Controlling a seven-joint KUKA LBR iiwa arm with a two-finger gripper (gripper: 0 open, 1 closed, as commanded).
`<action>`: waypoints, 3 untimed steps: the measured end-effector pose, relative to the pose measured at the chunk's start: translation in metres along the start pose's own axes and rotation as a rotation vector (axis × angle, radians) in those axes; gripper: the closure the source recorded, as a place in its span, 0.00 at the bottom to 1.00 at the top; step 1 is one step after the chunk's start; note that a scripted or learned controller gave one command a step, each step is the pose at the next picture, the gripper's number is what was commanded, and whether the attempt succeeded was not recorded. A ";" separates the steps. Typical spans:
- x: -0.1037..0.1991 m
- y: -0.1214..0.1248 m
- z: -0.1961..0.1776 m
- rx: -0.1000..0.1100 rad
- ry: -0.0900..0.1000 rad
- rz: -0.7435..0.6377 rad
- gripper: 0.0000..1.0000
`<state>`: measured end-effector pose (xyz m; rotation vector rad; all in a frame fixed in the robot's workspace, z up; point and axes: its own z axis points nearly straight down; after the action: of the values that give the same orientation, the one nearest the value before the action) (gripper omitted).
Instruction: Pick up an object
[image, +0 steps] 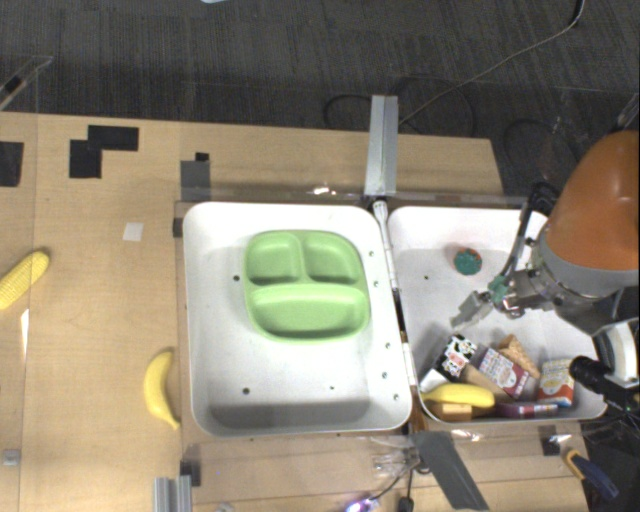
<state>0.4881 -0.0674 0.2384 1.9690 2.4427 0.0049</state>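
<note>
Grey-and-orange robot arm hangs over the right white bin (430, 235), its gripper (478, 303) above bare floor near the bin's middle, carrying nothing.

The fingers reach toward the left bin, though whether they stand apart or together cannot be told. The likeliest pickings crowd the right bin's near edge, probably where they slid: a yellow plastic banana (460, 397) with its long axis along that edge, a black-and-white patterned box (459, 356) and a brown snack packet (503, 368) tilted toward the far-left corner. A small teal round piece (467, 262) sits alone toward the far edge. A green divided plastic plate (304, 283) rests in the left white bin (215, 330).
</note>
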 end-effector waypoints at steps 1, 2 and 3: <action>-0.027 0.004 0.137 0.001 0.001 -0.092 0.00; -0.027 0.008 0.126 -0.008 -0.002 -0.092 1.00; -0.027 0.007 0.126 -0.005 0.000 -0.093 0.00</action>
<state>0.5011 -0.0919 0.1123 1.8516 2.5282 0.0104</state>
